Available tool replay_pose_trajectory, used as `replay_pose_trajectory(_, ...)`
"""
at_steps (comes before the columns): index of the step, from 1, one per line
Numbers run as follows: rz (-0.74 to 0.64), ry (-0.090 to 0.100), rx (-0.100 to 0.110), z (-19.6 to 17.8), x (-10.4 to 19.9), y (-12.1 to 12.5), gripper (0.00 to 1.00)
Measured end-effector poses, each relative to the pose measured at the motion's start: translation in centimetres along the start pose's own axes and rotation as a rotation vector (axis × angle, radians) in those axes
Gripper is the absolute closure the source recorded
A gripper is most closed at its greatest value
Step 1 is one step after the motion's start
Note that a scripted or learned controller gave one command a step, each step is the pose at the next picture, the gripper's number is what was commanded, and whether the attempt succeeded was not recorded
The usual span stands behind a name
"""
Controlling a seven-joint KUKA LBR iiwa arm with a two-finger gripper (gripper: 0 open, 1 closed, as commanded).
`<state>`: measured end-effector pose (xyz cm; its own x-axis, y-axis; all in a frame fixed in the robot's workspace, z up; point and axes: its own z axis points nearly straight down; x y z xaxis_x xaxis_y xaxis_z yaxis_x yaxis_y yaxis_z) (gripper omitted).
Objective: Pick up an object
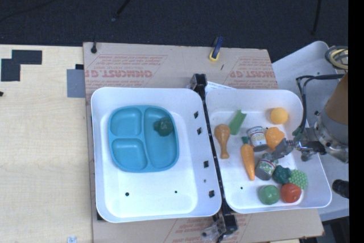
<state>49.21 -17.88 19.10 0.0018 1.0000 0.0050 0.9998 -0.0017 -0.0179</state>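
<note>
The right bin (230, 197) holds several toy foods. Among them are a brown drumstick (222, 138), a green stick (236, 121), a carrot (248, 161), a small labelled can (256, 136) and an orange ball (278, 115). My gripper (280, 149) reaches in from the right, low over the bin's right half. It sits between an orange piece (274, 136) and a grey can (265, 168), close to both. Whether it touches either I cannot tell. Nothing is visibly held.
A dark green piece (281, 174), a light green knobbly piece (298, 179), a green ball (268, 194) and a red tomato (290, 193) crowd the right bin's near corner. The left bin (148, 202) bears a blue divided plate (142, 138) with a dark green object (164, 127) in it.
</note>
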Motion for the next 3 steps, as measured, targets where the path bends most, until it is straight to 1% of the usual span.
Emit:
replay_pose_trajectory(1, -0.002, -0.002, -0.01, -0.5, 0.0, 0.2, 0.0)
replay_pose_trajectory(2, -0.004, -0.001, -0.007, 4.3, 0.0, 0.9, 0.0)
replay_pose_trajectory(3, -0.003, 0.0, -0.006, 9.7, -0.2, -0.1, 0.0)
